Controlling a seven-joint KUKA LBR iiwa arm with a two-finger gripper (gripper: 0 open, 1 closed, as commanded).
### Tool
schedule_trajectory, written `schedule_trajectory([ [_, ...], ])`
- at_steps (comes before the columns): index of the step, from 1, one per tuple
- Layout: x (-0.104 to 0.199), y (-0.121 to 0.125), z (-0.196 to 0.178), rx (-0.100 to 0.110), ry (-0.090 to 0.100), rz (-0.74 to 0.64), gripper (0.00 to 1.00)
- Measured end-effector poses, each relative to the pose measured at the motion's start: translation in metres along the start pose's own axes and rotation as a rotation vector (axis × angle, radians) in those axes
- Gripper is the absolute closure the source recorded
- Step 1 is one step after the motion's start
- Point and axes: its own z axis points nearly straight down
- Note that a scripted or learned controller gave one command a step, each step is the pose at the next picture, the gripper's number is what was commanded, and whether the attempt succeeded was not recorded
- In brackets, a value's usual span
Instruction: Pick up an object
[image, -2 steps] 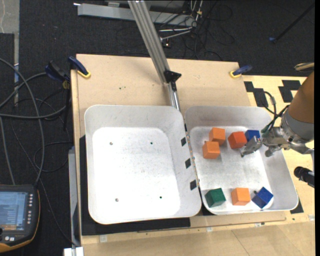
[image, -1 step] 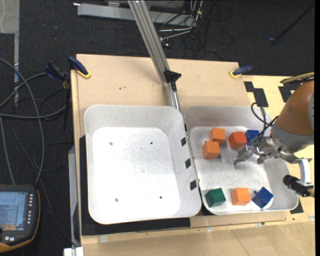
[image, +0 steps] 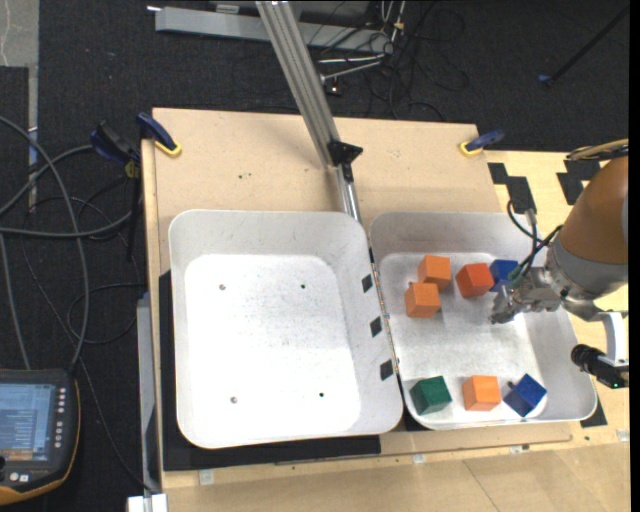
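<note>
The pincer (image: 503, 308) is hanging low over the right bin (image: 560, 350), near that bin's upper right part, with the grey arm (image: 590, 250) reaching in from the right behind it. Its tips are blurred against the white floor, so whether they are open or closed cannot be told, and nothing is showing between them. Just up and left of the pincer an orange-red block (image: 474, 280) is sitting, very near the tips; contact is not clear. A blue block (image: 505, 270) is lying right above the pincer, partly hidden by the wrist. Further left two orange blocks are resting close together, one (image: 435, 268) higher and one (image: 423, 299) just below and left of it. Along the near edge of the same bin three more blocks are lying in a row, well apart from the pincer: a green one (image: 431, 394) on the left, an orange one (image: 482, 392) in the middle, and a dark blue one (image: 525, 394) on the right. The left bin (image: 200, 250) is sitting beside the right one, their edges touching. Both bins are resting on a tan board (image: 250, 150).
</note>
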Motion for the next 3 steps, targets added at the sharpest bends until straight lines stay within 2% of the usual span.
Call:
schedule_trajectory([
  [1,0.009,0.005,-0.058,-0.005,-0.001,-0.004,1.0],
  [3,0.005,0.003,-0.149,-0.005,-0.002,-0.003,1.0],
])
